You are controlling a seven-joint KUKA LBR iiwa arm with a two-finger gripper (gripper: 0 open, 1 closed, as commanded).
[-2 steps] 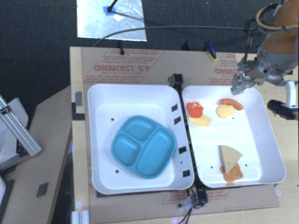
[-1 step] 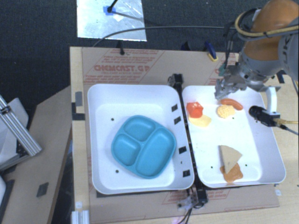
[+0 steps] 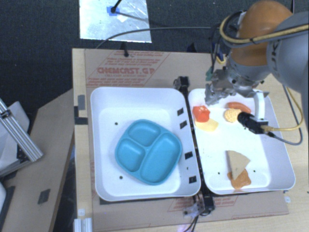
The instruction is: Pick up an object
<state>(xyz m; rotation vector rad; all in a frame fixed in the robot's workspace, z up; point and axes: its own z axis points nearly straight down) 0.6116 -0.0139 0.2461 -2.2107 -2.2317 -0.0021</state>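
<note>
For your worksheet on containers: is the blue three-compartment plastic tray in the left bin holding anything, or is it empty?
Empty. The blue three-compartment plastic tray shows bare blue in all three sections; the food pieces lie in the right white bin.

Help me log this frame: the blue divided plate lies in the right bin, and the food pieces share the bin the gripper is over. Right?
Not quite. The camera view shows the blue divided plate in the left bin, not the right. The rest holds: the food pieces share the right bin with the gripper over it.
</note>
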